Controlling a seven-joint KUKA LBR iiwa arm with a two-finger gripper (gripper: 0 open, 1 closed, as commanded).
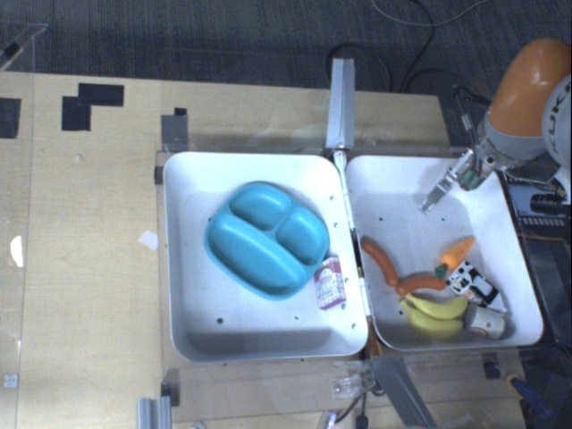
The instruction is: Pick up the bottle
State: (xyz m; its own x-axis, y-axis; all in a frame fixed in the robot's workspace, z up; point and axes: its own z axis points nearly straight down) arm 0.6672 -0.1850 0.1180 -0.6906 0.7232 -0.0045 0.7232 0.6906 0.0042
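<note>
From above the bench we look down on two shallow white bins set side by side, and we take the metal divider post (341, 105) at their far junction as our landmark.

Nearest us, well this side of the post and to its right, the right bin (527, 315) holds a cluster in its near corner: a yellow banana (435, 315), a black-and-white patterned object (471, 281) just beyond it, and a small grey-and-white item (489, 323) beside the banana's right end. An orange-red curved toy (391, 269) arcs from the bin's left wall toward the banana, and a carrot (456, 254) lies tilted just past it.

Nearly straight down from the post, in the left bin (192, 329), we see the bottle (330, 282), a small one with a pink-and-white label, lying on its side close against the bin's right wall. It touches the near right edge of a blue divided plate (266, 238), which fills the middle of that bin, down and left of the post.

Farther off, to the right of the post and near its level, the gripper (433, 201) hangs over the far part of the right bin, well apart from the bottle. Its fingers hold nothing; whether they stand parted or closed, we cannot tell. Behind it rises the arm's orange band (527, 92).
</note>
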